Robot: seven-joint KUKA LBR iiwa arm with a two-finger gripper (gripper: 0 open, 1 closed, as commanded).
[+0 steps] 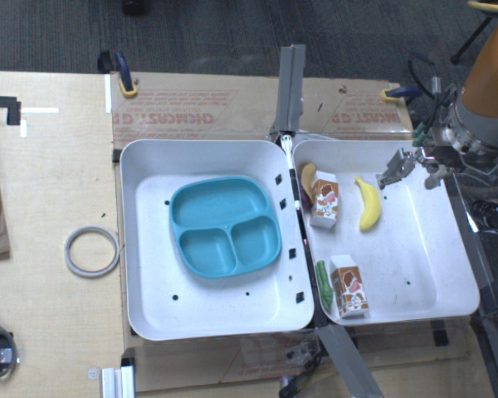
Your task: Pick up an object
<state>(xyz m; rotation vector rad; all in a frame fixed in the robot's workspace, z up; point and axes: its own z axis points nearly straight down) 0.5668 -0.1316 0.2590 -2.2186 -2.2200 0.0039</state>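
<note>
The claw point(396, 171) hangs over the far right side of the right bin point(432, 284), just beside the banana point(368, 204). I cannot tell how wide it is open, and nothing is between its tips. Two small cartons point(324, 200) point(349, 287) lie near the middle wall. A blue divided plate point(225, 226) sits in the left bin point(141, 247).

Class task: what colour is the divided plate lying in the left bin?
The divided plate is light blue, seen clearly in the camera view.
</note>
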